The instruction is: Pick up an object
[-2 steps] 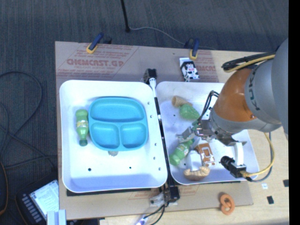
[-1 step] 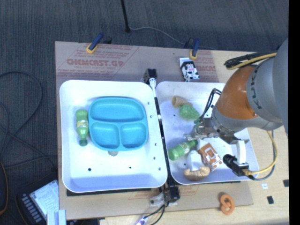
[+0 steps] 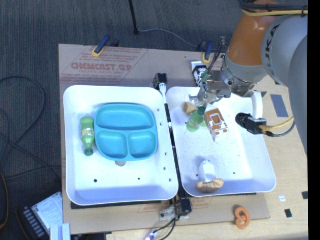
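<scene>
My arm [image 3: 272, 34]: cut off by the top and right edges, upper links out of frame. My gripper [image 3: 202, 100]: finger state unreadable, the tips merging with a green bottle [image 3: 195, 121] and a tan item [image 3: 189, 107] too small to identify. Keyboard-like object [image 3: 42, 215] at lower left: cropped by the bottom edge; item [image 3: 120, 162] under the blue tray [image 3: 125, 131]: mostly hidden.

Bench with two white bins, arm reaching in over the right bin.

Gripper [image 3: 204, 100] low in right bin [image 3: 250, 176], just above green bottle [image 3: 194, 121] and beside orange carton [image 3: 216, 123]. Near front wall: white cup [image 3: 207, 170], pastry [image 3: 210, 185]. In left bin [image 3: 75, 179]: blue divided tray [image 3: 126, 131], green bottle [image 3: 88, 135] alongside.
</scene>
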Tool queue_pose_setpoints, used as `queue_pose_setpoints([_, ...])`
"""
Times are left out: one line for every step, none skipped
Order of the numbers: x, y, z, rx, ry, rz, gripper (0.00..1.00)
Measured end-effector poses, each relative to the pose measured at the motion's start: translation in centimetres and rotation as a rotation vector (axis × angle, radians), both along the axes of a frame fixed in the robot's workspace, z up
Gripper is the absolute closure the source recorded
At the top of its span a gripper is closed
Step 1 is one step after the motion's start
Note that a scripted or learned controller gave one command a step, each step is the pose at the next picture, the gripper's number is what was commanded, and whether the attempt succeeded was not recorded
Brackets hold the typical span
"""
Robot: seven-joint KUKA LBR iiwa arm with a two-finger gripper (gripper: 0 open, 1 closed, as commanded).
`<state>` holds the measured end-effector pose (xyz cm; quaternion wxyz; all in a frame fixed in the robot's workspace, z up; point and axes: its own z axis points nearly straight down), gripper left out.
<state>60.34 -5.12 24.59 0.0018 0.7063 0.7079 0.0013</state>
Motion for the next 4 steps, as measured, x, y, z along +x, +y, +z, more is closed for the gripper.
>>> queue_pose_setpoints([-4.4,1.9,-3.1,0.0,0.007,-0.002,1.0])
queue_pose_setpoints([-4.4,1.9,-3.1,0.0,0.006,-0.002,0.0])
queue_pose_setpoints([-11.2,-5.1,-9.7,-0.001,0.008,-0.005,0.0])
queue_pose_setpoints([-11.3,-5.4,-14.4,-0.002,-0.013,-0.004,0.0])
